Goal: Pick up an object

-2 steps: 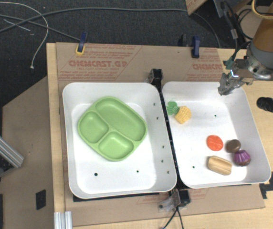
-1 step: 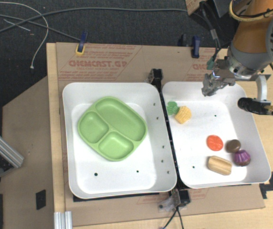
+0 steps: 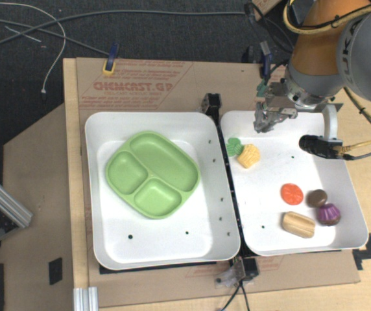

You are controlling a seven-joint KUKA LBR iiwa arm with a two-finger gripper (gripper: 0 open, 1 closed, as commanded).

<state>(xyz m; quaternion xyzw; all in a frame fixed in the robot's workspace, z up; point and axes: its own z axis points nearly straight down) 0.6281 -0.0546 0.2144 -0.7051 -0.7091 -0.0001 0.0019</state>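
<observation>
**Pincer hovering at the right bin's far edge, nothing held**

The pincer [image 3: 268,122] is hanging over the far left corner of the right bin [image 3: 341,238], carrying nothing; its opening is too blurred to tell. The corn cob [image 3: 248,155] is lying just nearer, toward the bin's left edge. The approach step seems to be under way; the next move is likely calling for a short shift toward the cob, then descent.

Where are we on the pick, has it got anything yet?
Nothing looks picked yet. The claw hangs over the far end of the right bin with no object visible in it. The corn, orange piece, brown piece, purple piece and tan piece all lie in the bin. Descent, grasp and lift remain.
</observation>
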